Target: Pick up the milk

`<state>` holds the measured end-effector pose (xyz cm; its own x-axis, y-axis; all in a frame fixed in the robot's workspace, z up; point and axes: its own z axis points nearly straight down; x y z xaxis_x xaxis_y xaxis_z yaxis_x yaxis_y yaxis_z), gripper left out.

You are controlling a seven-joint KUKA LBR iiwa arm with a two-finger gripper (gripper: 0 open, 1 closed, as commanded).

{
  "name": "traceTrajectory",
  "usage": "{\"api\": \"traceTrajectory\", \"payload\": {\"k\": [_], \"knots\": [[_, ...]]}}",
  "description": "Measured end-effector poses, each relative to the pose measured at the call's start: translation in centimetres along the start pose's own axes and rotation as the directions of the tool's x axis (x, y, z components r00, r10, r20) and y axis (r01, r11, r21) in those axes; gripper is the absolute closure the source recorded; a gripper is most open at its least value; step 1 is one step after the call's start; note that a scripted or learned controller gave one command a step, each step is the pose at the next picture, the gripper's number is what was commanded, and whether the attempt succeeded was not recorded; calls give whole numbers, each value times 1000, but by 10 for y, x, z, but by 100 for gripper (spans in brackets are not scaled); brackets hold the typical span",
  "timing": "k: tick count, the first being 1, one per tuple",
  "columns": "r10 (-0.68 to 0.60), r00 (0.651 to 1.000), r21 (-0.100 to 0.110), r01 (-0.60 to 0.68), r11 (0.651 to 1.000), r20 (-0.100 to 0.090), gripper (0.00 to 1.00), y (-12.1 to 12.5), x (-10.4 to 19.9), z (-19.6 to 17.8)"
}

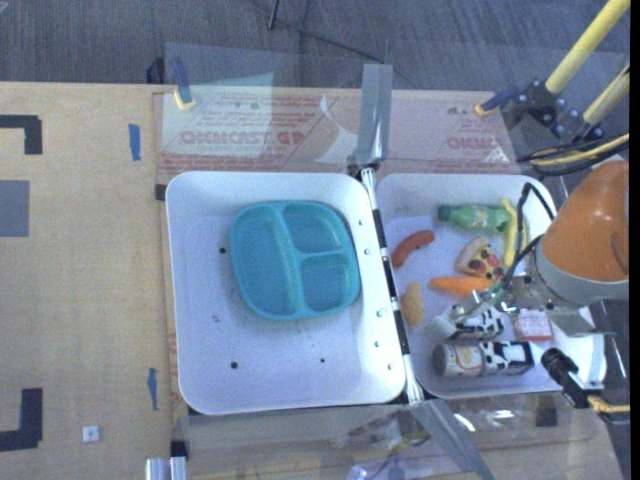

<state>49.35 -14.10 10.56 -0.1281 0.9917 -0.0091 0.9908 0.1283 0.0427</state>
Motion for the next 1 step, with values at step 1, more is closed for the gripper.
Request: {"api": "traceTrajectory", "payload": {"k": [1], "knots": [[2,1000,-16,-2,1000,5,100,5,-2,-15]]}}
